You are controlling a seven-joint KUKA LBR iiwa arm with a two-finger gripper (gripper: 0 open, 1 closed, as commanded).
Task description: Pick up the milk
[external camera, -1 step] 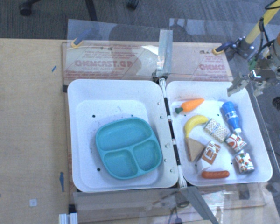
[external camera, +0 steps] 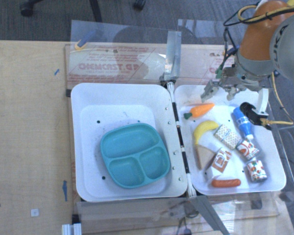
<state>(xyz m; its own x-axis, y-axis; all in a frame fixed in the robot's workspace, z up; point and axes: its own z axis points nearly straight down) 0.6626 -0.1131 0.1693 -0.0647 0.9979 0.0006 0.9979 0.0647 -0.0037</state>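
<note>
The claw hangs over the far end of the right bin, with its two prongs spread apart and nothing between them. The grey arm with its orange band rises from it toward 2 o'clock.

Just beside the claw at 7 o'clock lies a toy carrot, its green top pointing to 9 o'clock. At 4 o'clock from the claw lies a blue bottle. A yellow banana lies at 6 o'clock from the carrot.

The milk, a red-and-white carton, lies on its side well apart from the claw at 6 o'clock, in the near half of the right bin. It touches a tan wedge at its 9 o'clock. A patterned box lies at its 12 o'clock, two small cans at its 3 o'clock and a red sausage at its 6 o'clock.

The left bin, at 9 o'clock from the right one, holds a teal divided plate.
</note>
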